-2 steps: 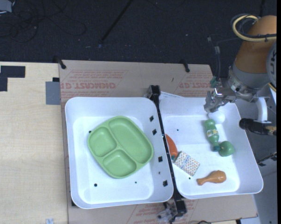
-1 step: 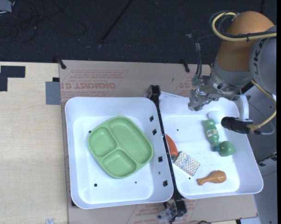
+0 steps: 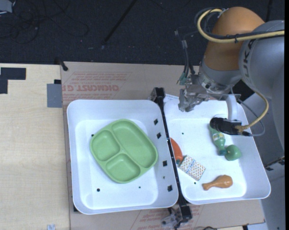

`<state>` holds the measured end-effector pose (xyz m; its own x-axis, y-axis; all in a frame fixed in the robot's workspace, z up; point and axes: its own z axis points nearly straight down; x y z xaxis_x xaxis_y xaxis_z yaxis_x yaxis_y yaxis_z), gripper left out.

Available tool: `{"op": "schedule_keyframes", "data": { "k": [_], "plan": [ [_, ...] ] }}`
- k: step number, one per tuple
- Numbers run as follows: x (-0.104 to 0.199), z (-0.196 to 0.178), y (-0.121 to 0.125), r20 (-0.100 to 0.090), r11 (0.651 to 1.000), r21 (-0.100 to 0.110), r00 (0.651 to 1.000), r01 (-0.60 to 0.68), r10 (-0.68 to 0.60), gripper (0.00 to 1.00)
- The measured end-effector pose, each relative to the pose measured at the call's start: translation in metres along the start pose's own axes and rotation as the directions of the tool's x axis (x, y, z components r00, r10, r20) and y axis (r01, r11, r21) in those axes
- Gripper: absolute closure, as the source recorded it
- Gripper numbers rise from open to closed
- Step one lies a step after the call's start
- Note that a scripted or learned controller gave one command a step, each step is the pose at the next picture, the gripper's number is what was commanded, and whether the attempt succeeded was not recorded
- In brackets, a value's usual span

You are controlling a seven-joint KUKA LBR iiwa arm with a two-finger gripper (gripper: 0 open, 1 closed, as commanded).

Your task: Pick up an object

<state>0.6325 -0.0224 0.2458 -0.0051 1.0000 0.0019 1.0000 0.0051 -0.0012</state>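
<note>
Hand (image 3: 188, 104) over right bin's far edge, green toy (image 3: 225, 146) well apart

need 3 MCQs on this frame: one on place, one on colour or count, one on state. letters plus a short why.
1. Where does the divided plate lie?
A. in the left bin
B. in the right bin
C. on the cardboard outside the bins

2. What colour is the divided plate?
A. blue
B. green
C. red

3. How does the gripper stand to the objects in the right bin?
A. it holds the tan drumstick toy
B. it holds the patterned packet
C. it holds none of them and sits over the bin's far left corner

Answers:
1 A: the plate rests on the floor of the left bin.
2 B: all three compartments are pale green.
3 C: the tan drumstick toy and patterned packet lie on the bin floor, apart from the gripper.
</note>
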Motion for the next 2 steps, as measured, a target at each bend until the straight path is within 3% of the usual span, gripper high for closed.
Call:
{"op": "schedule_keyframes", "data": {
  "k": [2],
  "plan": [
    [0.112, 0.021, 0.010, 0.001, 1.000, 0.002, 1.000, -0.001, 0.001, 1.00]
  ]
}}
